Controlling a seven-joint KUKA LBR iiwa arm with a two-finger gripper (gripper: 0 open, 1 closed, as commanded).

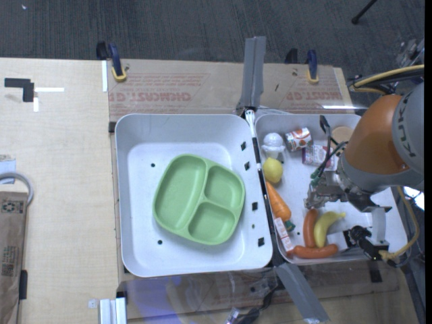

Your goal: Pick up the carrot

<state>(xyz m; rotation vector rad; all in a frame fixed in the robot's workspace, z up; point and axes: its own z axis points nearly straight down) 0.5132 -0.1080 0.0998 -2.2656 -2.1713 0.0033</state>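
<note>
The carrot (pixel 278 203) is orange and lies lengthwise along the left wall of the right bin (pixel 301 260), just below a yellow lemon (pixel 273 170). My gripper (pixel 318 195) hangs over the middle of that bin, a short way right of the carrot and apart from it. It sits just above a red sausage (pixel 309 227) and a banana (pixel 325 224). Nothing is seen held in it.
The left bin (pixel 131 201) holds a green divided plate (pixel 200 199). In the right bin there are also a white round object (pixel 273 142), a small can (pixel 298 139), a packet (pixel 313 155) and a second red sausage (pixel 315 252). The arm's orange band (pixel 376 139) covers the bin's right side.
</note>
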